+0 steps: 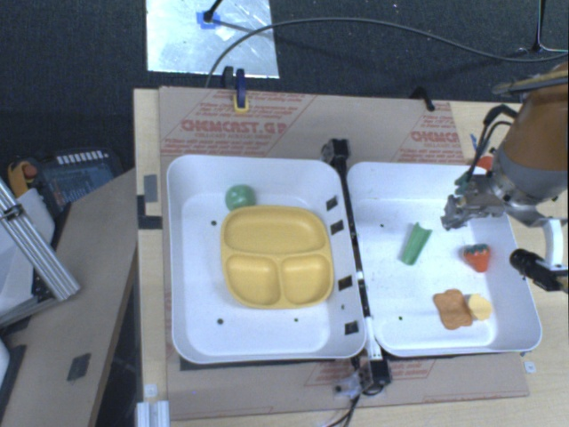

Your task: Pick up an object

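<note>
While you look down on the counter (151, 238), you see 2 shallow white bins side by side. Your left bin (191, 265) carries a yellow divided tray (271, 254) with 3 compartments, and a small green ball (240, 196) sits just beyond the tray's far edge, touching or nearly touching it.

Your right bin (391, 327) holds the loose pieces. A green cylinder-like piece (414, 243) lies tilted near the middle. A red and orange toy with a green top (477, 257) rests near the bin's right wall. Toward the near right corner a brown biscuit-shaped piece (452, 309) lies touching a pale yellow piece (480, 307).

Your grey arm (538, 140) reaches in from the right, and its claw (462, 207) hangs over the right bin's far right part, between the green cylinder-like piece and the red toy but apart from both. Nothing shows between its fingers, and you cannot tell whether it is released or clenched.
</note>
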`<state>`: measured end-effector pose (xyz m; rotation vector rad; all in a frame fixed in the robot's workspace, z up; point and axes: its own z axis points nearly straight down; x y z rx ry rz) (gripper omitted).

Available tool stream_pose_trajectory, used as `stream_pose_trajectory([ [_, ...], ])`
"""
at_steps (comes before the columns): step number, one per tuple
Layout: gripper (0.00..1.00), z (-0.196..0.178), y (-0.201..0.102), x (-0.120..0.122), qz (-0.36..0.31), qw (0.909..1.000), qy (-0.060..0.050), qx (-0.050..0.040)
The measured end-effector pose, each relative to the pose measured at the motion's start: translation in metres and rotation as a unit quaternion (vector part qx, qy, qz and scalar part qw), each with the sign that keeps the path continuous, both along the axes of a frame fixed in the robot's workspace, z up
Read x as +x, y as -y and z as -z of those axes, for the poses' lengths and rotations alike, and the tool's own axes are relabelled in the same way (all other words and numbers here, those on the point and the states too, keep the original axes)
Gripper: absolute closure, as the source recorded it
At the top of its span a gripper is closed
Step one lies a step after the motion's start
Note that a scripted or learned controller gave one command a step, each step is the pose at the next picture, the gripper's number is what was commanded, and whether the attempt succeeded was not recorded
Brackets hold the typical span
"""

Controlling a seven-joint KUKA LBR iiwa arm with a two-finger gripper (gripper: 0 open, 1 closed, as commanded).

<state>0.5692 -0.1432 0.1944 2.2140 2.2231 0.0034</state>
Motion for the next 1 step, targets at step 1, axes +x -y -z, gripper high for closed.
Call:
stream_pose_trajectory([
  [1, 1.0, -0.0466, 0.0028, 0.0091, 0.0, 1.0, 0.0, 0.0002],
])
